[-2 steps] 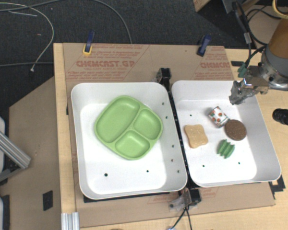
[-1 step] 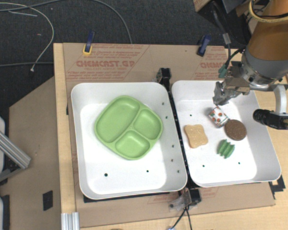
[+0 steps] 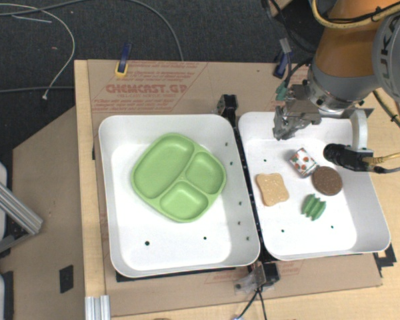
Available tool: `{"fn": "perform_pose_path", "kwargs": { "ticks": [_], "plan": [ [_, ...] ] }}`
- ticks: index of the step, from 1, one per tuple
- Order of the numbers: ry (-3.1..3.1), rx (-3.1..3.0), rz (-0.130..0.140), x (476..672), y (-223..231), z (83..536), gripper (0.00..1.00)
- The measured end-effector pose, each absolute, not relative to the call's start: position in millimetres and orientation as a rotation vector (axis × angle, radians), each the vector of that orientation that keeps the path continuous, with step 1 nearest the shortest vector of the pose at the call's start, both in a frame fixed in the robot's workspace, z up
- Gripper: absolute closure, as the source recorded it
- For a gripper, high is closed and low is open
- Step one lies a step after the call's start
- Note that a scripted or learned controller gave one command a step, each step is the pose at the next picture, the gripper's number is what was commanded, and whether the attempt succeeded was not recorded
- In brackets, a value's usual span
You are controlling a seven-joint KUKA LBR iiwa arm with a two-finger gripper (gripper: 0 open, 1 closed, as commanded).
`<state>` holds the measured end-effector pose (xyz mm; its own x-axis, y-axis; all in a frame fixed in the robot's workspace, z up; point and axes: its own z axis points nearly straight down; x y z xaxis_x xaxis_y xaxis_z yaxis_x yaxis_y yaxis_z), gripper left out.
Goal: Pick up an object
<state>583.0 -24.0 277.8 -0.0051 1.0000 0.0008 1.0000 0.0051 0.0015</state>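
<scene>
In the right bin (image 3: 360, 235) lie a slice of toast (image 3: 272, 189), a small white and red block (image 3: 303, 162), a round brown cookie-like disc (image 3: 327, 181) and a green pea pod (image 3: 313, 207). My gripper (image 3: 288, 129) hangs over the far part of that bin, up and left of the white and red block and above the toast. Nothing shows between its dark fingers, which look close together. The left bin (image 3: 120, 239) holds a green divided plate (image 3: 179, 177).
A black clamp (image 3: 227, 105) sits between the bins at the far side. Cables trail over the dark floor at the top left. The bins rest on a cardboard sheet (image 3: 147, 79). A black cylinder part (image 3: 347, 156) of the arm reaches over the right bin's far right.
</scene>
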Motion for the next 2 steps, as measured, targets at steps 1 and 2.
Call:
{"fn": "perform_pose_path", "kwargs": {
  "ticks": [1, 2],
  "plan": [
    [2.227, 2.215, 0.004, 596.1, 23, 273, 1.00],
    [2.230, 2.218, -0.003, 606.2, 75, 245, 1.00]
  ]
}}
